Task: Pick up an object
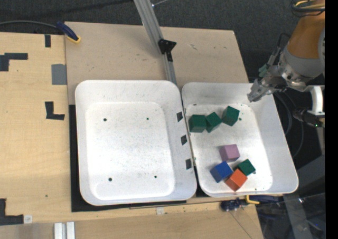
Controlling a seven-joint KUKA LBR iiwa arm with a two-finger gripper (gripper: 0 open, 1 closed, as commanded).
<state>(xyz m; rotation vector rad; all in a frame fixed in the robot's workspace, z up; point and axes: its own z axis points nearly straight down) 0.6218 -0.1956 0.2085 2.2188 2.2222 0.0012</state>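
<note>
Blocks sit in right bin point(274, 143), none in claw point(255, 93). Claw hangs over bin's top right corner; fingers too blurry, cannot tell. Nearest: three green blocks point(213, 120) in row. Farther down: purple block point(229, 152), blue block point(221, 171), small green block point(246, 167), orange block point(237, 179) bunched together. Left bin point(84, 127) beside, on worktop point(31, 127).

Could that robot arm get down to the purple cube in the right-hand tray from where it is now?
Probably yes: the purple cube lies uncovered, slightly apart from the blue cube, and the gripper hovers over the same bin's far corner.
</note>
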